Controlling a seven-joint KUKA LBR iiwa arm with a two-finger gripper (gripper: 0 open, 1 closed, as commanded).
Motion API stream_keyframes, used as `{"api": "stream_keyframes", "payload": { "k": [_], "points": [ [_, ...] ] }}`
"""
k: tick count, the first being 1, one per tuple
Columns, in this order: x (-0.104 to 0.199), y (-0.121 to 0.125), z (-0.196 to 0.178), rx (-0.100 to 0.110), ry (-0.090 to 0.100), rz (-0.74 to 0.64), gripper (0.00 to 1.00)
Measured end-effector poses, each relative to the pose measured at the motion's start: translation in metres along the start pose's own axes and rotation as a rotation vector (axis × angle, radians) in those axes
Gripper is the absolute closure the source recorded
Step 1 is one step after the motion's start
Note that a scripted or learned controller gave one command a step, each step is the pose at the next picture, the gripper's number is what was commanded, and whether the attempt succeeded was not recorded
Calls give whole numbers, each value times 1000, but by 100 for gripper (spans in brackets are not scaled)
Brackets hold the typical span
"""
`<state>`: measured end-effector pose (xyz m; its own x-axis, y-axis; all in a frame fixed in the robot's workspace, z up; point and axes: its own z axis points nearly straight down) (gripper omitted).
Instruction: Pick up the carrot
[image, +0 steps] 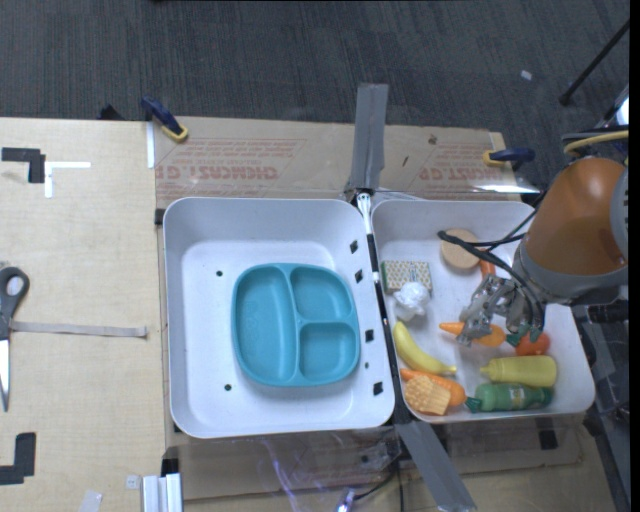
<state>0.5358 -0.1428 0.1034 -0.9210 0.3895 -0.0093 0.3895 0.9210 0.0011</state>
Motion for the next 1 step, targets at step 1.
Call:
{"api": "stream_keyframes", "payload": {
  "k": [1],
  "points": [
    [-20,60,-55,2,5,332,100]
  ]
}}
